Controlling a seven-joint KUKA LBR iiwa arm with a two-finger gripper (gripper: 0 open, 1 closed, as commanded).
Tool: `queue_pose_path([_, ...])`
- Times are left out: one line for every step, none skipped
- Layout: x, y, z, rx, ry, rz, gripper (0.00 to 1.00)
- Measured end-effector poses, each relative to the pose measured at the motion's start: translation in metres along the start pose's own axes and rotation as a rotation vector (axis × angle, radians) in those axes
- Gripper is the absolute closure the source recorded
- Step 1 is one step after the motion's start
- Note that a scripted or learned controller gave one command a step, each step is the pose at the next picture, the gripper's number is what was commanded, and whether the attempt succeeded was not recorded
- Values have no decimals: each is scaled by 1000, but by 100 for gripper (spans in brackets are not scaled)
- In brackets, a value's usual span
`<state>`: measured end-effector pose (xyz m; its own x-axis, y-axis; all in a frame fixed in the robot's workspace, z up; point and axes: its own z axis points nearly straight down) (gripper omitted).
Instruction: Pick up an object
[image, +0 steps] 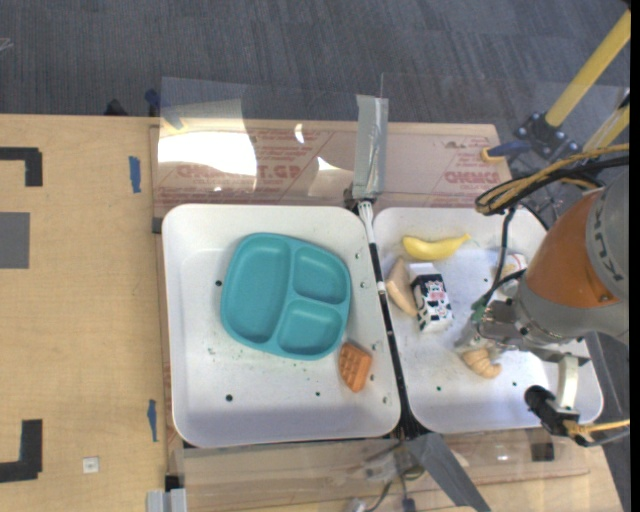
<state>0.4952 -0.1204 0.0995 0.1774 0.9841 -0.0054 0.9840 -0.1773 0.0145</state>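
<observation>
At the bottom of the frame the near rims of two shallow white plastic bins meet, both with rounded corners and smooth, slightly speckled floors. In the left bin (190, 300), close to its lower right corner, lies a small orange ridged piece (354, 366), wedge-shaped and rough-looking, just below the edge of a teal plate (286, 295). The plate is a smooth, glossy, rounded square split into three compartments, set a little askew in the middle of that bin.

In the right bin (440, 395), toward the lower right of the frame, the grey arm with its orange band (572, 268) comes in from the right side, and its end effector (492, 330) sits low over the bin floor. Whether the end effector is spread or pressed together cannot be told from this angle. Just below it lies a small tan lumpy object (483, 362), curved like a pastry, touching or nearly touching the metal parts above it; no grip on it is visible.

Left of that, near the bin's middle, stands a small black-and-white carton (432, 302), boxy with printed patches. Beside it, against the divider between the bins, rests a pale beige oblong piece (399, 291). Farther back, near the top of the right bin, a yellow banana (434, 245) lies curved and smooth.

Beyond the bins, the tabletop (70, 300) shows flat brown cardboard and clear shiny sheeting.
</observation>
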Motion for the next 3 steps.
queue_pose_path([1, 0, -9, 2, 0, -4, 100])
queue_pose_path([2, 0, -18, 3, -1, -7, 100])
queue_pose_path([-52, -5, -111, 13, 1, 460, 100])
